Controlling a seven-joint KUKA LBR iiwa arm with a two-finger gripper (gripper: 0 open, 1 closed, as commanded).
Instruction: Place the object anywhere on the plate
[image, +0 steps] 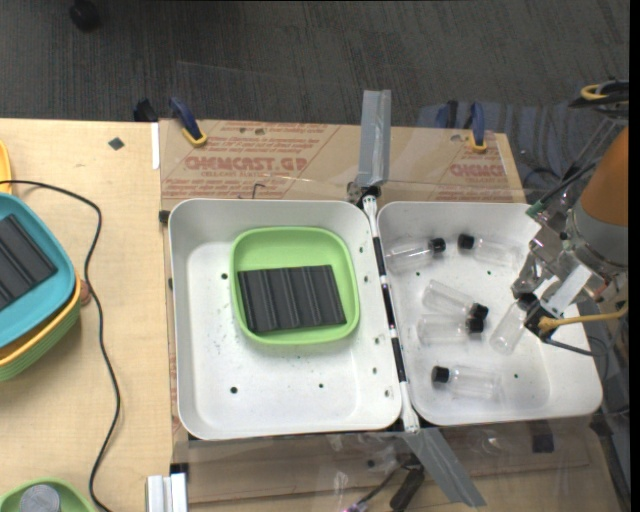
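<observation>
A green square plate (246, 254) with a dark ribbed insert (293, 299) sits in the left bin (200, 390). Several clear vials with black caps lie in the right bin (570, 395): one near the back (408, 252), one in the middle (441, 297), one at the front (470, 379). My gripper (527, 291) hangs over the right bin's right side. Another clear vial (507, 330) is just below and left of it, touching or nearly so. I cannot tell whether that vial is held or lying on the bin floor.
A metal divider (385, 300) separates the two bins. A teal tray (30, 265) and a black cable (100, 330) lie on the bench to the left. Cardboard (260, 160) stands behind the bins with clamps on it.
</observation>
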